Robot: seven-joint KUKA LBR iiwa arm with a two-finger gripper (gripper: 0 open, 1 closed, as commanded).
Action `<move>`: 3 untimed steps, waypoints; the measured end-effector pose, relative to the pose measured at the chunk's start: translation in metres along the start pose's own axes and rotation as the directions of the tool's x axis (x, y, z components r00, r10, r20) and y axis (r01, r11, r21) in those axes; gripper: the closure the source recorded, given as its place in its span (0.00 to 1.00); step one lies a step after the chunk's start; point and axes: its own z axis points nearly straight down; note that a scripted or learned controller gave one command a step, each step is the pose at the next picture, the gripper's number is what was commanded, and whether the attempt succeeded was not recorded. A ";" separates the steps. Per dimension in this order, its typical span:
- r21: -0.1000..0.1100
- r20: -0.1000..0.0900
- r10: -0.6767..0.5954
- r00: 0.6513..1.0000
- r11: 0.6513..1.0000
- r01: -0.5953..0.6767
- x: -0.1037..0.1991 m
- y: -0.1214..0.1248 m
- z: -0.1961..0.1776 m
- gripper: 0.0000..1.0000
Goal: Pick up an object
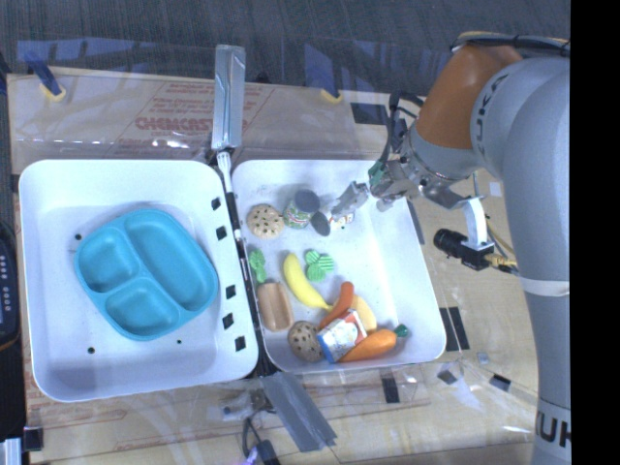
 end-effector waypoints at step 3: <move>-0.003 0.002 -0.220 0.975 0.975 0.220 0.012 0.045 0.081 0.00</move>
